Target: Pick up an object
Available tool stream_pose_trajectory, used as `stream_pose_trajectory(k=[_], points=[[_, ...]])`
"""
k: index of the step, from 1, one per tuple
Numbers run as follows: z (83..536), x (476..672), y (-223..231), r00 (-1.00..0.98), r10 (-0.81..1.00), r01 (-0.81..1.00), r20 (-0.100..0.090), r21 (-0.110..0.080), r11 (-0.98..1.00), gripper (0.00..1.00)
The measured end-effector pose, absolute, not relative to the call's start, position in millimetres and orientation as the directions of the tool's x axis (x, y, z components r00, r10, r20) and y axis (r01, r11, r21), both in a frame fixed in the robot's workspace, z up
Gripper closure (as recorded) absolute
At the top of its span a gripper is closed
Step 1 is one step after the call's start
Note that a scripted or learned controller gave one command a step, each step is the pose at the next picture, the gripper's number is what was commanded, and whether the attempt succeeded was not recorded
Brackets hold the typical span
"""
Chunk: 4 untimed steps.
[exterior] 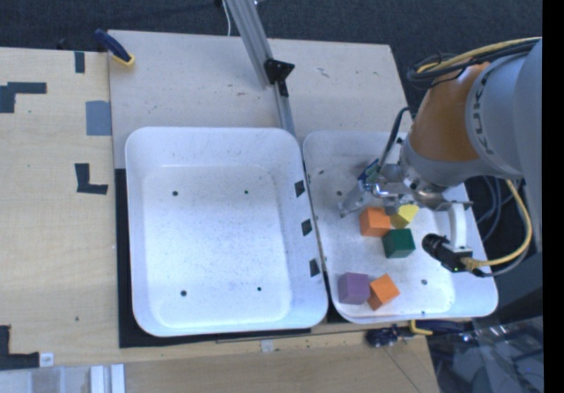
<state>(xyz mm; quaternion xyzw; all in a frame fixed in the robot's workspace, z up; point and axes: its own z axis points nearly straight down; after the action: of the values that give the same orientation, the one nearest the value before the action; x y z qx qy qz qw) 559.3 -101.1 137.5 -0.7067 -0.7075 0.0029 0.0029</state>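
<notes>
The arm reaches in from the right of the frame and hangs low over the right bin, its orange band bulking large above the wrist, the grey body bending off toward the upper right corner. The gripper sits right of centre, just above and to the left of a tight cluster of blocks: an orange block, a yellow block beside it, and a green block just below the pair. I can't tell from here how the gripper is set; the wrist and hardware crowd it, and nothing sits visibly in its grasp. So this looks like the approach, the descent over a target not yet taken. The orange block is nearest the tool, and I'd judge it the likely pick. The next move calls for a careful drop and a clean closure on one block alone, and that's tricky, since the yellow block touches or nearly touches the orange one and could get nudged or jam the grasp. Lower in that bin, a purple block and a second orange block sit together, well apart from the tool. The left bin spreads across the middle of the frame.
</notes>
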Motion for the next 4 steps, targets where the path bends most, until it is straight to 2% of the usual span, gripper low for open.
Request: stream_pose_trajectory(k=[1, 2, 3, 4], points=[[117, 565.2, -103, -0.001, 1.0, 1.0, -0.007, 0.019, 0.001, 0.0], [126, 566.0, -103, -0.002, 1.0, 1.0, -0.007, 0.022, 0.002, 1.0], [169, 568.6, -100, -0.002, 1.0, 1.0, 0.0, 0.002, 0.002, 1.0], [207, 569.6, -100, -0.002, 1.0, 1.0, 0.0, 0.003, 0.002, 1.0]])
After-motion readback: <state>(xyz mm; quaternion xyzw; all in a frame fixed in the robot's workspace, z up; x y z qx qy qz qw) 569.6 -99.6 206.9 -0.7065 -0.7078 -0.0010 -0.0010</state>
